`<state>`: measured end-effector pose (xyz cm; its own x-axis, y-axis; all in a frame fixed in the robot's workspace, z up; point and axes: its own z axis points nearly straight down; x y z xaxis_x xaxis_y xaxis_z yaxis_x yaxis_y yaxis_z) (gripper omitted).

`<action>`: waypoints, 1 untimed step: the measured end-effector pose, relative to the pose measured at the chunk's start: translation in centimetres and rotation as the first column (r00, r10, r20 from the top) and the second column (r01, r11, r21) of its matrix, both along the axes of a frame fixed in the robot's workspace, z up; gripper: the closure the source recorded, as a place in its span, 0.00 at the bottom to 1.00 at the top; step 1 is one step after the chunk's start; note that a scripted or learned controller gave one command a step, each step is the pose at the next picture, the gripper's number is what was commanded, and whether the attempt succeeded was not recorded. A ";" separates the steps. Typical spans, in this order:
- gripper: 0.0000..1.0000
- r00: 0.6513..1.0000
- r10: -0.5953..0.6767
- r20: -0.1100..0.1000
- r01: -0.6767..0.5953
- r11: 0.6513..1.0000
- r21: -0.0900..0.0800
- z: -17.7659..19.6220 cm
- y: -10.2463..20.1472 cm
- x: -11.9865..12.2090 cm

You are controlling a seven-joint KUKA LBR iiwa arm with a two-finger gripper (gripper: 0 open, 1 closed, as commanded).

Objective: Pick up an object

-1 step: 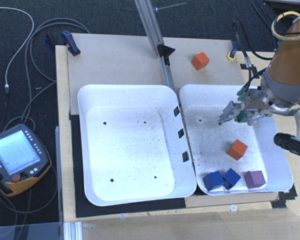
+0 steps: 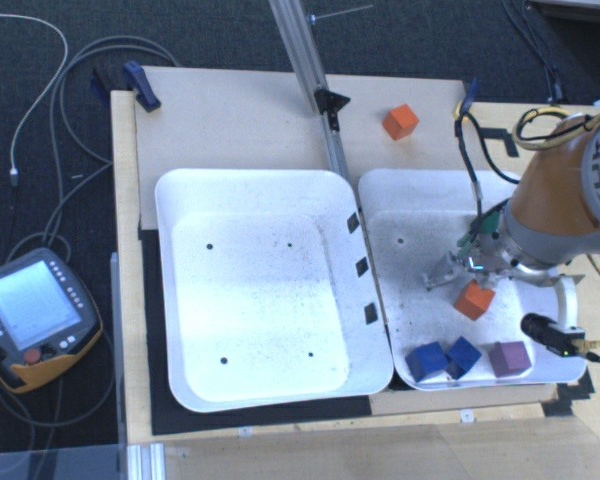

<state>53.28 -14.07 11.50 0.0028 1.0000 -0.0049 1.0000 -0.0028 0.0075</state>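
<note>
Gripper (image 2: 458,271) sits low in the right bin (image 2: 405,203), just beside a small orange cube (image 2: 474,300). The cube rests tilted on the bin floor. Finger state: cannot tell.

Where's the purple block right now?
The purple block sits in the right bin, at its near right corner, just right of the two blue blocks.

The bins (image 2: 250,193) are white with tiny dark specks. Two cubes (image 2: 474,300) are orange, two blocks (image 2: 427,360) blue, one block (image 2: 509,358) purple. The desk (image 2: 230,118) is tan.
</note>
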 end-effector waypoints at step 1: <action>0.00 1.000 0.006 0.024 -0.006 1.000 0.000 -0.4 -1.6 -1.4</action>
